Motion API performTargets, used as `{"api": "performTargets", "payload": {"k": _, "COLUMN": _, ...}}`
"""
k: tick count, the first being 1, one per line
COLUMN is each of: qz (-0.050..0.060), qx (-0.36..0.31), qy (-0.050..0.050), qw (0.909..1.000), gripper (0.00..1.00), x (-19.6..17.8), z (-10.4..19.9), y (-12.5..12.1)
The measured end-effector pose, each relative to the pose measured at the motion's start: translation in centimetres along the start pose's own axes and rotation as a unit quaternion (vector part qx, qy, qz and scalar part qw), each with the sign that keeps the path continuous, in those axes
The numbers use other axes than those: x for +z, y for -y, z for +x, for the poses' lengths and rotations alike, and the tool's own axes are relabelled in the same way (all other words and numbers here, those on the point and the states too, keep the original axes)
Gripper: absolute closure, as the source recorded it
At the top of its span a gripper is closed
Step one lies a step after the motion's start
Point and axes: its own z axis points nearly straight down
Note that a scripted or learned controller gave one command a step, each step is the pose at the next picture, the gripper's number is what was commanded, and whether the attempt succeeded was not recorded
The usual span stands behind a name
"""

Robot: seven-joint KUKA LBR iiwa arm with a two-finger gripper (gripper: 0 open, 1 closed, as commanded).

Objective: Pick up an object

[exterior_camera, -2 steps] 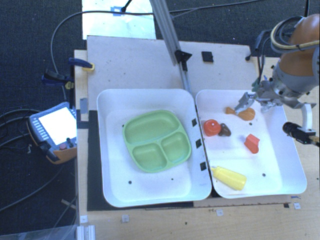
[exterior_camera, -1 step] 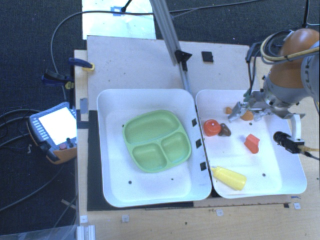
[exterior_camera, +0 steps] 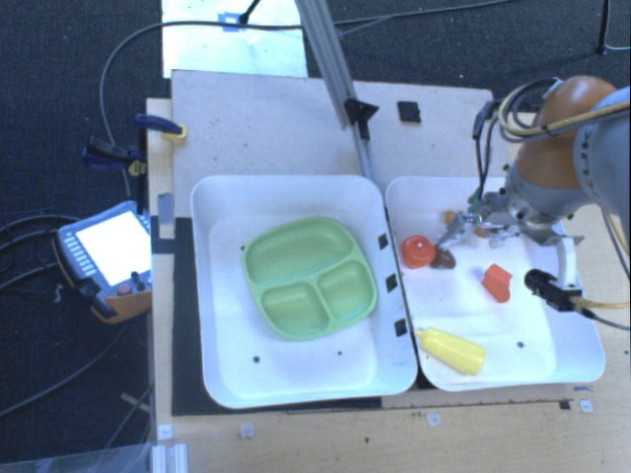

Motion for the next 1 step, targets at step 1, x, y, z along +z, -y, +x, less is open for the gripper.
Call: {"api": "performTargets", "payload": {"k": 1, "qz": -0.002, "qx": 0.0, "qy": 0.0, "qw": 1.0, "gripper": 0.0, "x": 4.4, "z": 0.0, "y": -0.15}}
